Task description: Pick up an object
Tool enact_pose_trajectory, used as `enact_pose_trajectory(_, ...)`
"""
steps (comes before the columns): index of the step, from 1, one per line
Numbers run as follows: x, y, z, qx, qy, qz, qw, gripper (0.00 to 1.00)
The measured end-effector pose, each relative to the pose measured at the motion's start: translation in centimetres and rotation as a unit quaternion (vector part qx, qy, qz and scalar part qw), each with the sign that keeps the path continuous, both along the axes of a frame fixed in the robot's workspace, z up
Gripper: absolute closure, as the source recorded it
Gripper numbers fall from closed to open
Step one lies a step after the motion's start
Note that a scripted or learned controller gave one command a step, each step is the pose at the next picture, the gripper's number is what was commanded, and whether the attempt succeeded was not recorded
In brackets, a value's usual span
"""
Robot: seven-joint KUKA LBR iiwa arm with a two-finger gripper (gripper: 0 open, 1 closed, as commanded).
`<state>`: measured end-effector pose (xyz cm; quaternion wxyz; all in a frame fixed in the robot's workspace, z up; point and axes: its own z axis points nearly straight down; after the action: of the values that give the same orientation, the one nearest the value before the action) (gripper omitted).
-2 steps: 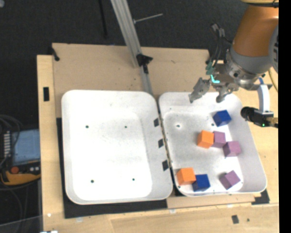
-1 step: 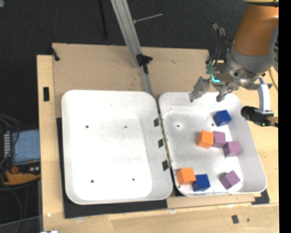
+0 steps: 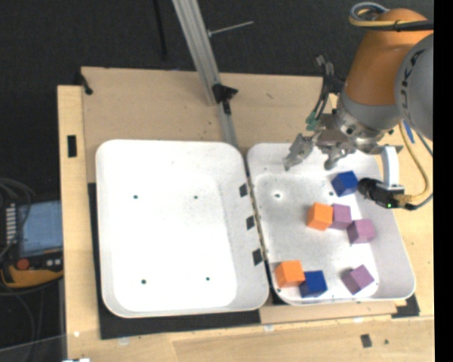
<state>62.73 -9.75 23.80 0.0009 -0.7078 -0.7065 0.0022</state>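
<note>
The arm [image 3: 396,59] enters from the right as a thick rounded body, grey on its right part and wrapped by a broad orange band [image 3: 377,59] with a smooth, glossy surface. Below the band sits a rounded grey wrist section [image 3: 366,118] of dull metal. A thin cable [image 3: 319,100], dark with a green stretch, runs down the left side of the wrist. The gripper [image 3: 317,154] is made of pale grey metal with slim angular fingers [image 3: 296,155]. Near the wrist's right side a small black block [image 3: 377,191] sticks out, with a white curved piece [image 3: 392,168] beside it and thin yellowish wires [image 3: 421,172] looping around.
</note>
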Motion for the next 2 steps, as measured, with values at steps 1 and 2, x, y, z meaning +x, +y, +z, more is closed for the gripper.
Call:
enact_pose_trajectory(1, 0.0, -0.2, -6.3, 0.0002, 0.001, 0.0, 1.0, 0.0)
enact_pose_trajectory(2, -0.3, -1.3, -11.2, -0.0001, 0.0, 0.0, 1.0, 0.0)
